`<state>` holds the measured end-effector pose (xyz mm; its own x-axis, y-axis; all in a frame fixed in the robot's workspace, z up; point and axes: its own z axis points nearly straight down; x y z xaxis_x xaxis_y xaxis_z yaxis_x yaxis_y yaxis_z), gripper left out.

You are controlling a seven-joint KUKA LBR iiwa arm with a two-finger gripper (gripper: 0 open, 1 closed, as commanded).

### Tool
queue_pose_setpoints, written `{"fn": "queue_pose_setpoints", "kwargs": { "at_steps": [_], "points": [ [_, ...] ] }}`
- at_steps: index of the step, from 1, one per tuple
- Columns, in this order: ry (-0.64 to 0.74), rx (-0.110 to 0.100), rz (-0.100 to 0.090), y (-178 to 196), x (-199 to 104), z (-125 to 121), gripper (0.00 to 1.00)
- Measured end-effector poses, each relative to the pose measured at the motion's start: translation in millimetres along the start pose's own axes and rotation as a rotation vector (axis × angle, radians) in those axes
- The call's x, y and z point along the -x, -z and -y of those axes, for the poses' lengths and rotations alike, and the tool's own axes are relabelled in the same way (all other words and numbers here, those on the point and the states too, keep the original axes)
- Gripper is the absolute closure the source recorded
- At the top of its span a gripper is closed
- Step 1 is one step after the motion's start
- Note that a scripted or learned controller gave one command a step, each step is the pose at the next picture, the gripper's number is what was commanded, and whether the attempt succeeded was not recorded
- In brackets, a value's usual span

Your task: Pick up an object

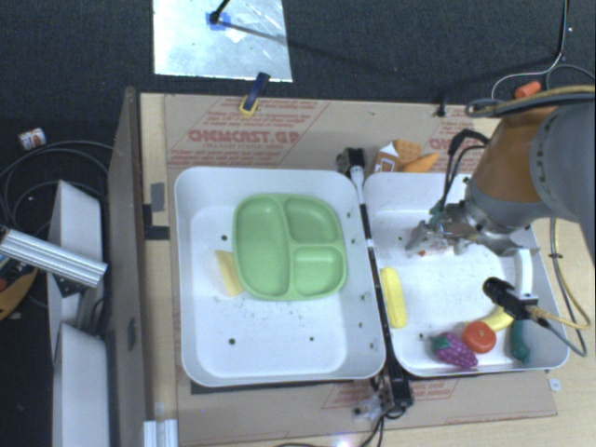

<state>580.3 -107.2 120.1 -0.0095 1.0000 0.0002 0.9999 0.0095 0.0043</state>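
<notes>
Nearest, the long yellow plastic corn cob (393, 297) lay below-left of the jaws (430, 241), its long axis running top-to-bottom. Whether those jaws stood wide or narrow, I could not tell.

Both bins, left (200, 343) & right (438, 282), look like smooth white plastic, slight sheen, dark specks on floors. Green tray (289, 247) = plastic, semi-gloss, smooth. Corn (393, 297), grapes (455, 351), tomato (480, 336) all look like glossy toy plastic. Bench top (251, 133) = brown cardboard, matt, red print. Sheet (222, 26) behind bench is shiny, crinkled w/ glare, prob. foil or plastic film. Floor (391, 26) dark, matt, grainy texture. Arm (559, 156): grey shell smooth, satin; orange band glossy-ish. Gripper (436, 238) metallic-looking, grey. Bar (51, 256) at left looks like brushed metal.
</notes>
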Motion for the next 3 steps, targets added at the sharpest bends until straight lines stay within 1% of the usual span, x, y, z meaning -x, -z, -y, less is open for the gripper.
{"fn": "queue_pose_setpoints", "kwargs": {
  "at_steps": [1,2,3],
  "points": [
    [-0.009,-0.004,0.001,-36.7,-8.1,21.7,0.0],
    [-0.004,0.002,0.002,-34.8,5.6,-35.3,0.0],
    [-0.009,-0.001,0.002,-35.1,33.0,-35.7,0.0]
  ]
}}
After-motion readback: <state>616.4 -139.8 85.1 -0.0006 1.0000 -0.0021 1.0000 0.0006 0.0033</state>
